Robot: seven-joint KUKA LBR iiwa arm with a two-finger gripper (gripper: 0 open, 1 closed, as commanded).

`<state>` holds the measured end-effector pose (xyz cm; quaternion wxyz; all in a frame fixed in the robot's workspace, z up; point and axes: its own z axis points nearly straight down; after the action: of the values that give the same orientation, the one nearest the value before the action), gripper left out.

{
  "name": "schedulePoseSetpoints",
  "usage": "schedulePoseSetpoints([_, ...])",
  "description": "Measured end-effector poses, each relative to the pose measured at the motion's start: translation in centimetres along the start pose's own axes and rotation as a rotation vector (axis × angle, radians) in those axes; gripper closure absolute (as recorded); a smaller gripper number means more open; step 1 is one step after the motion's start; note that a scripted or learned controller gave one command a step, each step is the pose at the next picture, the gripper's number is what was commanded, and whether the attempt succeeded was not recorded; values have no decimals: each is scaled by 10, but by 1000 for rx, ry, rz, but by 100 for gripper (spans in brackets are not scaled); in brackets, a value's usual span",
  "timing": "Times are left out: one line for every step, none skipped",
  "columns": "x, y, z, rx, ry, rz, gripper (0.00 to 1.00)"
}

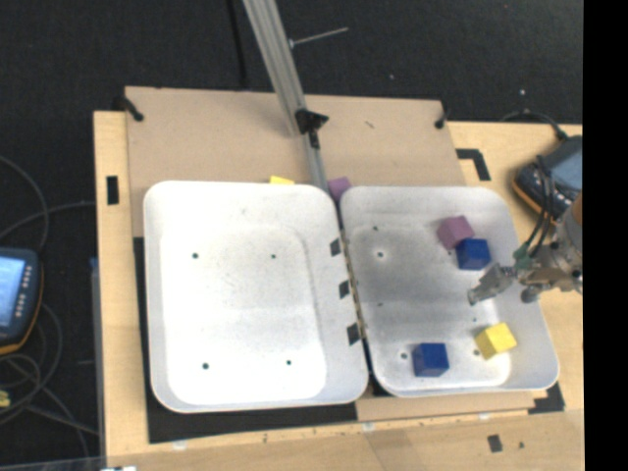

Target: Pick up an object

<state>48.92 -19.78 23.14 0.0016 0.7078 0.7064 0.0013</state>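
The right bin (392, 292) holds several small blocks. A purple block (454, 230) lies toward the back right, with a blue block (473, 253) touching its front corner. A yellow block (496, 340) sits near the front right, and a second blue block (430, 358) lies at the front. My gripper (505, 287) hangs over the right side of this bin, between the upper blue block and the yellow block, and appears to touch neither. I see nothing held in it.
The left bin (240, 292) sits beside the right one. A yellow piece (282, 180) and a purple piece (339, 186) lie behind the bins' back rims. A slanted metal rail (280, 57) rises at the back. A handheld screen (15, 297) rests far left.
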Motion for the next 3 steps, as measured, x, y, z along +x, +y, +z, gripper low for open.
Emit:
schedulePoseSetpoints([14,38,113,8,1,-4,0])
schedulePoseSetpoints([0,90,135,-1,-2,-5,0])
schedulePoseSetpoints([2,145,135,6,-2,0,0])
